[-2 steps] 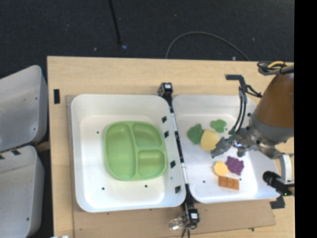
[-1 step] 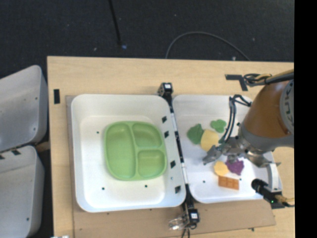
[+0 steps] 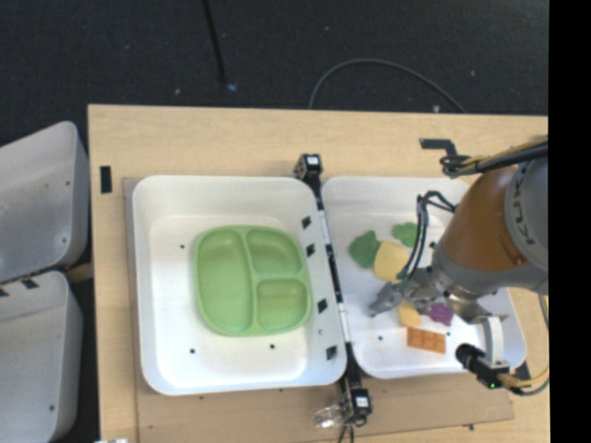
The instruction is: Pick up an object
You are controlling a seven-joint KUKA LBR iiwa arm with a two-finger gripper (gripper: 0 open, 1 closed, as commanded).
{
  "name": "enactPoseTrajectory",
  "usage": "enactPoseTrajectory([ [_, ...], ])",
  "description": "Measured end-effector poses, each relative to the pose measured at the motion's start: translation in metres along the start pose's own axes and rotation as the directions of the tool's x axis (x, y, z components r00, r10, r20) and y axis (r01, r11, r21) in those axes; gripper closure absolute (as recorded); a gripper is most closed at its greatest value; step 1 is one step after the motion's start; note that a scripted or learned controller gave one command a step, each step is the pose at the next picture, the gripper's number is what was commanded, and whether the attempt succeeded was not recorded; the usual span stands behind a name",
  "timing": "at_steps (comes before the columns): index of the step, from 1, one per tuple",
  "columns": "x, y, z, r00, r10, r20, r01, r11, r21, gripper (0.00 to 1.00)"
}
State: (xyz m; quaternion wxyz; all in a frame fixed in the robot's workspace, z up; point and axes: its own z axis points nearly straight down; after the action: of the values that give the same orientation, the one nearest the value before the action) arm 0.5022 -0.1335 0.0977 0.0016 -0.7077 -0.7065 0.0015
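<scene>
Wooden bench, right bin (image 3: 369,358): pincer (image 3: 386,300) spread, holding nothing, yellow block (image 3: 408,316) just beside, nearer arm.

This looks like a robotics lab. A pale wooden table (image 3: 231,141) on dark carpet (image 3: 111,35) carries two shallow white bins (image 3: 148,247) clamped side by side, with a loose black cable (image 3: 369,67) trailing over the floor beyond. A grey industrial arm with an orange band (image 3: 480,224) hangs over the bin of small toy pieces (image 3: 427,340) beneath its tool (image 3: 392,300).
</scene>
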Motion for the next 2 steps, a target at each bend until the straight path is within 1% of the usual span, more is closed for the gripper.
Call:
enactPoseTrajectory([
  [1, -0.001, 0.001, -0.012, 1.000, 0.007, 0.000, -0.007, 1.000, -0.004, 1.00],
  [2, -0.005, 0.011, -0.059, 1.000, -0.004, 0.002, 0.004, 1.000, -0.009, 1.00],
])
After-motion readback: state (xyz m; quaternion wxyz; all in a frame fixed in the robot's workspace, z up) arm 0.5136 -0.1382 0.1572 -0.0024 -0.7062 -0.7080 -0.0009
